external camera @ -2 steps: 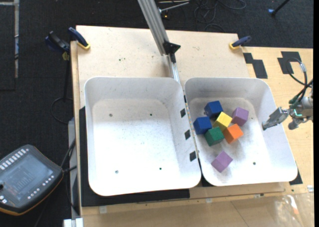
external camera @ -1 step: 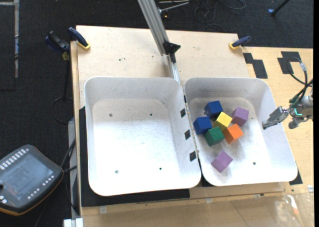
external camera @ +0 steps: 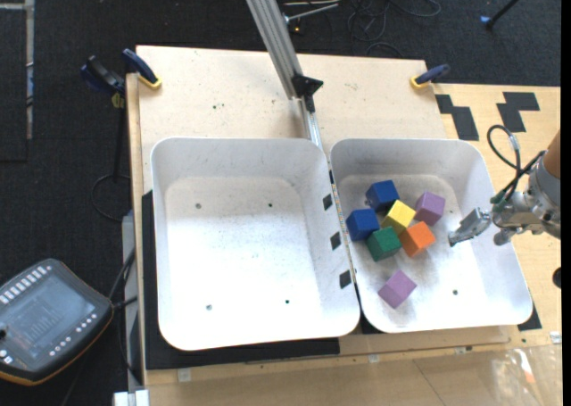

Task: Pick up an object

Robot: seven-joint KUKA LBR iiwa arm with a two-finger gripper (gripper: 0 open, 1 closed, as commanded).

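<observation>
Pale speckled board forms the worktop, which carries two shallow white bins side by side. At the right bin's right rim the fingers reach in over the wall, their metal tips pointing left toward the cluster of cubes; whether they are spread or closed cannot be told from this angle, and nothing sits between them. A strip of bare bin floor separates the tips from the nearest pieces, the orange cube and the upper purple cube. Packed against those are the yellow cube, the green cube, and two blue cubes, the group touching one another near the bin's middle. A second purple cube lies apart, toward the near wall, with open floor on every side. Beyond the shared wall lies the left bin. Orange-tipped clamps grip the board's far corners.
</observation>
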